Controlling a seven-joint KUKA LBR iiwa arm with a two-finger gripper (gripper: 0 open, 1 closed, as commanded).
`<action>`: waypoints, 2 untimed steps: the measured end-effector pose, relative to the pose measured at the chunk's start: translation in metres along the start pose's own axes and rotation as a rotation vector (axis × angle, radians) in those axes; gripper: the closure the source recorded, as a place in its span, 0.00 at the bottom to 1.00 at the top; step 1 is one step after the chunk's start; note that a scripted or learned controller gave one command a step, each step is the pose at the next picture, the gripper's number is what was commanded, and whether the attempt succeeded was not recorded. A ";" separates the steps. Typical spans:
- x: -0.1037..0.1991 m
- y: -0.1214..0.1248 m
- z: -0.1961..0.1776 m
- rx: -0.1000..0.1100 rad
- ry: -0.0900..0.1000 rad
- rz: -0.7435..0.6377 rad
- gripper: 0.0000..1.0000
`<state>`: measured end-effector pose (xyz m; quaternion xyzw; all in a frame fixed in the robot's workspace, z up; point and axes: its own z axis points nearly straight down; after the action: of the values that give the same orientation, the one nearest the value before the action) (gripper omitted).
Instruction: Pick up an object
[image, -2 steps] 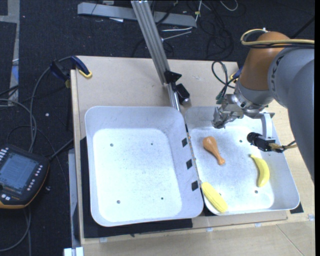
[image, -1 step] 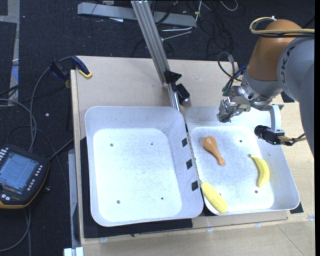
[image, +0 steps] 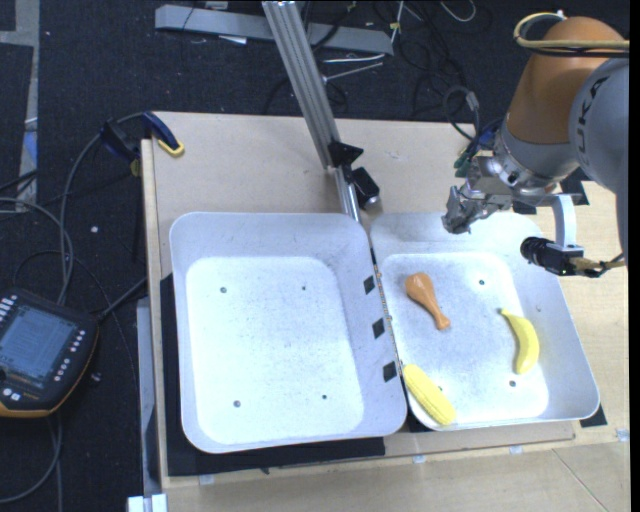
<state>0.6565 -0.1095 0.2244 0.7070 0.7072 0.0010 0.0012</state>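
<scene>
From the slanted overhead camera view, two shallow white bins sit side by side on a pale bench: the left bin (image: 200, 240) and the right bin (image: 575, 370). Taking the right bin as a clock face, an orange-brown toy drumstick (image: 427, 299) lies at about ten o'clock, near the bin's left wall, its thick end up and its thin end pointing down and to the right. A yellow banana (image: 522, 341) lies at about three to four o'clock, roughly upright with a slight curve, well apart from the drumstick. A yellow corn cob (image: 428, 394) rests at about seven o'clock, tilted, against the bin's lower left rim. The grey arm with its orange band (image: 560, 85) reaches in from the right, and the gripper (image: 458, 222) hangs at about twelve o'clock over the far rim of the right bin, apart from all three objects. Nothing shows between its tips; whether the pincer is open or closed cannot be told at this size. A slanted metal rail (image: 310, 90) runs down toward the gap between the bins.
</scene>
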 end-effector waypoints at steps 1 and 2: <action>0.045 0.001 0.004 0.003 0.001 -0.003 1.00; 0.092 0.013 0.005 0.003 0.001 -0.004 1.00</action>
<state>0.6692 -0.0174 0.2193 0.7058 0.7085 0.0004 -0.0004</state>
